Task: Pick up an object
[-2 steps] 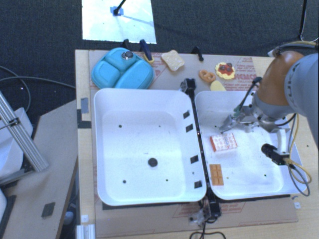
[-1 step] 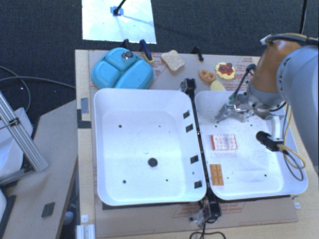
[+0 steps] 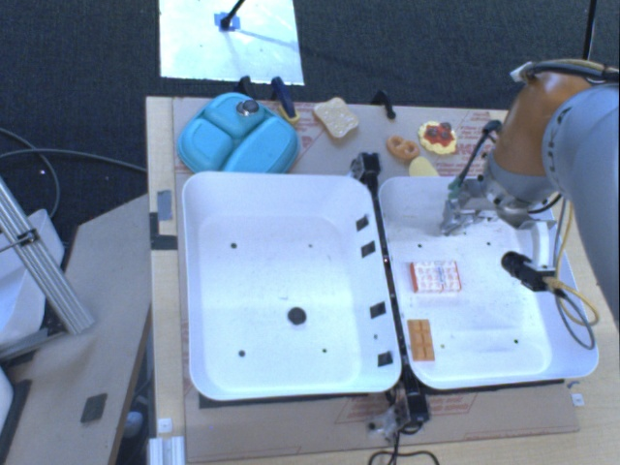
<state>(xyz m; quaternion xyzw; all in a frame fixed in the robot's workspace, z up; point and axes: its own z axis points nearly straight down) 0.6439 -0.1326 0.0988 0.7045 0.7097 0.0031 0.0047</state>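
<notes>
Two white bins (image 3: 281,197), red-printed card (image 3: 435,276) with unreadable writing in right bin, jaws (image 3: 455,223) above it, state unclear

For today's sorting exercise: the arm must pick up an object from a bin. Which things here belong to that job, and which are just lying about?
Part of the job:
gripper
red-and-white card
orange block
dark disc
right bin
left bin

Lying about behind the bins:
blue divided tray
toast slice
pretzel
small tart

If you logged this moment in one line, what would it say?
end effector: over right bin, upper left | card: lying below it, apart | wafer: near divider | nothing lifted
</notes>
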